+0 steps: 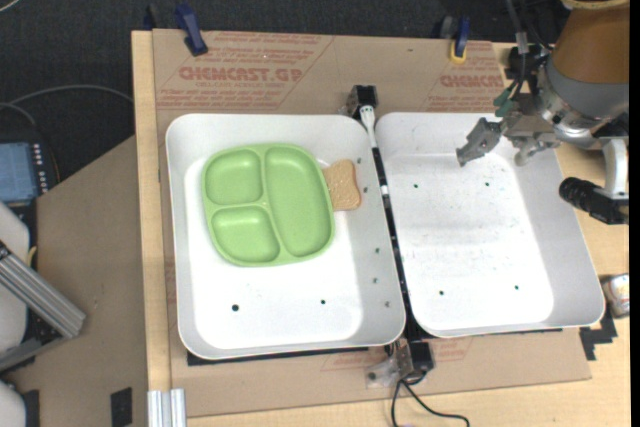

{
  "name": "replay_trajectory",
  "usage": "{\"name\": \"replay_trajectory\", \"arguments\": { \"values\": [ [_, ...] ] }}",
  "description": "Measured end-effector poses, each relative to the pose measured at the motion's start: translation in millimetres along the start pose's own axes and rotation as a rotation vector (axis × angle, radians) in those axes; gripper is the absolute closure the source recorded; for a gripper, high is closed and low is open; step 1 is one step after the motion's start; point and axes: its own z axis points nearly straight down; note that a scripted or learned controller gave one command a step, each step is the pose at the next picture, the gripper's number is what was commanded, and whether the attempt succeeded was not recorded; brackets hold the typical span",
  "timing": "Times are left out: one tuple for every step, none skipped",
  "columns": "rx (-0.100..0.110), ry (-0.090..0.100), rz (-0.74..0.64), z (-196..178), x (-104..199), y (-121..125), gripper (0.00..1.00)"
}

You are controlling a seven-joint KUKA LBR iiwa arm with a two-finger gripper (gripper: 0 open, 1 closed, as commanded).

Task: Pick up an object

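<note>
One green plate point(268, 205), well apart, pincer point(478, 144)

green plate point(268, 205) – tan slice point(343, 185) – white bins point(270, 320)

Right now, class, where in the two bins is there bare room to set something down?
Left bin: a bare strip along its near edge, below the green divided plate and tan piece, which crowd its far half. Right bin: bare floor from centre to near rim; the hand hangs over its far end.
</note>
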Motion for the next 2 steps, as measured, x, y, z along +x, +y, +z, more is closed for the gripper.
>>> {"name": "replay_trajectory", "arguments": {
  "values": [
    [-0.008,0.002,-0.008,-83.6,65.3,-45.0,0.0],
    [-0.01,0.002,-0.005,-172.5,95.3,-101.8,0.0]
  ]
}}
